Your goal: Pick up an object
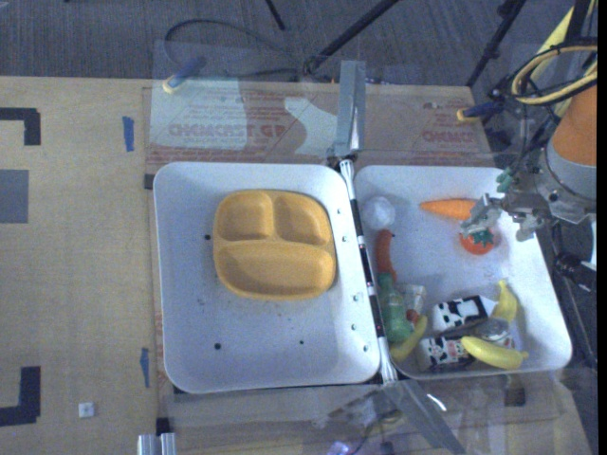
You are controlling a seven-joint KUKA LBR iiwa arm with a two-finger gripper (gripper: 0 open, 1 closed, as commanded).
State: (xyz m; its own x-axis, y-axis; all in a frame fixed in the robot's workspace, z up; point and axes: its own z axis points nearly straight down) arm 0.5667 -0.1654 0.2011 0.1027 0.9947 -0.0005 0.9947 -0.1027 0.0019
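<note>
A small red tomato-like toy (pixel 479 240) lies in the right bin (pixel 550 297), just below the pincer (pixel 493 209); whether the pincer is open or grips anything, I cannot tell. Beside it lie one orange carrot (pixel 446 209), two yellow bananas (pixel 493 351), and a black-and-white carton (pixel 462 313). The left bin (pixel 185 330) holds one yellow divided plate (pixel 274 244). Both bins sit on a tan desk (pixel 76 282) above grey carpet (pixel 142 8).

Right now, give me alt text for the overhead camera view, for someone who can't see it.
A robot arm's end effector hovers over a tomato beside a carrot in the right bin, which also holds bananas and other toys. The left bin holds a yellow divided plate.
</note>
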